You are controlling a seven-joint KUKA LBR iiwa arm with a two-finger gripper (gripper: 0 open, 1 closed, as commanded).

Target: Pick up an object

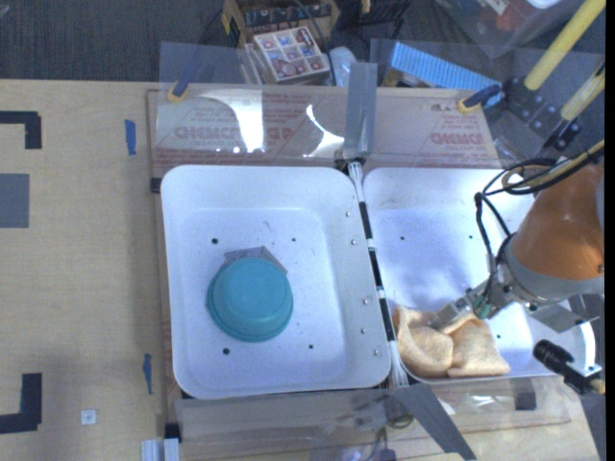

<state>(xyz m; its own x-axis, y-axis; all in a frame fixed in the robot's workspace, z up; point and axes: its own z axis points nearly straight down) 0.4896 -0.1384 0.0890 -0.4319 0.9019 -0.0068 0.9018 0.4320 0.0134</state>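
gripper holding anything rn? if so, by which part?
Cannot tell. The gripper is down at the upper edge of the tan pieces in the right bin, but a grasp isn't visible. The teal bowl sits untouched in the left bin.

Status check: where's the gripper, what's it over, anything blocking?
Gripper low in right bin, at the tan bread-like pieces by the near wall; grip state unclear. Teal bowl upside down in left bin, untouched. Nothing blocking.

I see a matt teal plastic bowl [251,300], glossy white plastic bins [187,200], a light wooden bench [72,286], and tan spongy-looking pieces [450,346].
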